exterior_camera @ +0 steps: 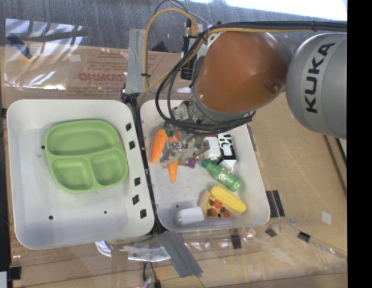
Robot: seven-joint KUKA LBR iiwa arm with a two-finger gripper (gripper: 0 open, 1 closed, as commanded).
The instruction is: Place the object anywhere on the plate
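Carrot (158,146) lies in right bin (258,179), centre of frame, just beside divider. Second orange piece (173,171) just below it. My gripper (185,150) low over same bin, beside carrot; finger state I cannot tell. Green plate (85,155) sits in left bin (24,221), left of frame. Corn (228,199), green bottle (222,174) lower right.

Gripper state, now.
Gripper: low in the right white bin beside the orange carrot; grasp state cannot be told.
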